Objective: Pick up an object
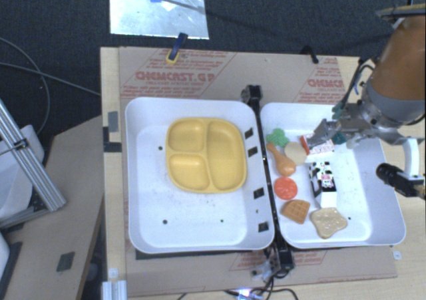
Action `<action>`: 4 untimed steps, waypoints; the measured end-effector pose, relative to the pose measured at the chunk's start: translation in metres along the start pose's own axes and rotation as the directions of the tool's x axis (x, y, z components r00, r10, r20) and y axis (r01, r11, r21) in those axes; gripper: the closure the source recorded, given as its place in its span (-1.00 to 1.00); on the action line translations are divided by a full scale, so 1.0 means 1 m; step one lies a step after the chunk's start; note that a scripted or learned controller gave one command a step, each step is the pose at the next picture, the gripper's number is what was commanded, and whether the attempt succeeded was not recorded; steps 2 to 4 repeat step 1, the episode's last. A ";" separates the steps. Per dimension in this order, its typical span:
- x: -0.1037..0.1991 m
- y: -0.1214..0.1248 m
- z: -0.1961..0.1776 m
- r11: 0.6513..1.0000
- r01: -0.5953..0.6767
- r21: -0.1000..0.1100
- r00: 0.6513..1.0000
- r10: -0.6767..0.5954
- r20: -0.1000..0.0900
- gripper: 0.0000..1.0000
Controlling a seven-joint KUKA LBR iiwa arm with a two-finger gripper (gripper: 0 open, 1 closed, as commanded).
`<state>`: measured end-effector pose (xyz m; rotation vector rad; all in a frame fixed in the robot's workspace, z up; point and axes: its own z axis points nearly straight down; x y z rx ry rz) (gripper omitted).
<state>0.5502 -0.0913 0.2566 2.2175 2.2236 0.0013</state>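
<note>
The arm (398,76) reached in over the right bin's (373,189) far right corner, and the gripper (325,134) hung low over the far half of that bin, near its middle. Whether the gripper was wide or narrow could not be told, as its tip was blurred and seen from above. A small red piece (307,143) lay just beside the tip, on its left; whether the two touched could not be told, and nothing could be seen gripped.

The other things to pick lay in the same bin, mostly along its left edge. A green piece (277,137) sat nearest the far left corner. A drumstick (282,159) lay just in front of it, slanted, with its thick end toward the near edge. A red slice (286,188) lay next along that edge, and a waffle (296,211) sat close to the near left corner. A toast piece (329,221) lay by the near edge, just right of the waffle. A carton (323,182) with black and white marks lay on its side around the bin's middle, between the gripper and the toast piece, close under the gripper but apart from it.

The left bin (148,185) held a yellow plate (205,155) with three wells, lying flat toward its far edge.
</note>
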 end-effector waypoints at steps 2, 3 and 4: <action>0.099 -0.063 0.076 1.000 0.010 0.012 1.000 -0.009 -0.006 -1.00; 0.099 -0.063 0.076 1.000 0.010 0.012 1.000 -0.009 -0.006 -1.00; 0.099 -0.063 0.076 1.000 0.010 0.012 1.000 -0.009 -0.006 -1.00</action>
